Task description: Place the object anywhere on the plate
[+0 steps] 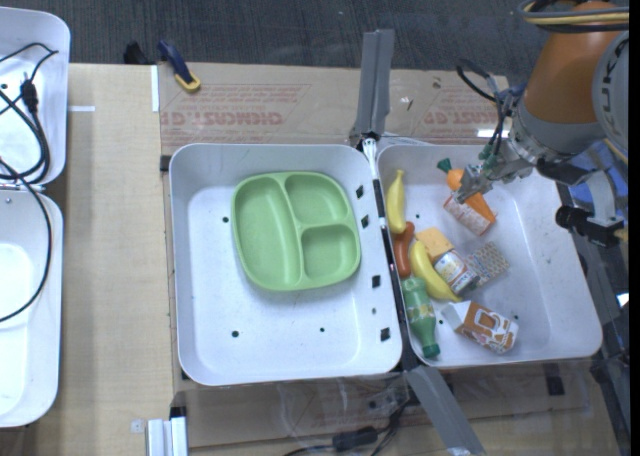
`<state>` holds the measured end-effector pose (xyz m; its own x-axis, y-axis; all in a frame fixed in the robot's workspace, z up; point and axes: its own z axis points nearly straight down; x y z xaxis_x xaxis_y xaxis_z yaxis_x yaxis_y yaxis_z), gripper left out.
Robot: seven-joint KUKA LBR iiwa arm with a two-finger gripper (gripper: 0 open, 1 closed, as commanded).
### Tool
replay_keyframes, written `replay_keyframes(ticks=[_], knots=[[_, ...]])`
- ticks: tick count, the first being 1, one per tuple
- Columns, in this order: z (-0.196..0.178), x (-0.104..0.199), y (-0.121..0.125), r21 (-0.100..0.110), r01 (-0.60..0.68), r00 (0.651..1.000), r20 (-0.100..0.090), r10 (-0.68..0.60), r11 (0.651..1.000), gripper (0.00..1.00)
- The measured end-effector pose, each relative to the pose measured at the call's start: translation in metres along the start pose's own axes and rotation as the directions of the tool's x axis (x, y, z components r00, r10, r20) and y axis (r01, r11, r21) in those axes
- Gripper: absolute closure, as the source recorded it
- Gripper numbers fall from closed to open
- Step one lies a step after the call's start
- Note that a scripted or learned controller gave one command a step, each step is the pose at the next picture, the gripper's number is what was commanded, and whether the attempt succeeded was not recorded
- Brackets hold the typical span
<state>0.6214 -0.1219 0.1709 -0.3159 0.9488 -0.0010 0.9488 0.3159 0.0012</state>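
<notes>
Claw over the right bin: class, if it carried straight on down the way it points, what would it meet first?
Most likely the orange-and-white packet lying just beneath the claw in the right bin. Depth is hard to judge from one slanted view, so it might already be touching.

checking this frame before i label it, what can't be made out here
- Jaws state: in the camera view the gripper is too small and cluttered to tell open from shut, or whether it holds the orange item under it.
- Small can: label too small to read.
- Green bottle: lies along the bin divider, partly hidden by it.
- Arm: cut off by the right edge.
- Green plate: fully seen, three compartments.
</notes>
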Motion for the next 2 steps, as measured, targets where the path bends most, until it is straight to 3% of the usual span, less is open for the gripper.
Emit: replay_keyframes(ticks=[1, 2], knots=[[-0.021, 0.053, 0.038, 0.0, 0.06, 0.998, 0.001, -0.06, 0.998, 1.0], [-0.023, 0.028, 0.043, 0.002, -0.257, 0.967, 0.002, 0.257, 0.967, 1.0]])
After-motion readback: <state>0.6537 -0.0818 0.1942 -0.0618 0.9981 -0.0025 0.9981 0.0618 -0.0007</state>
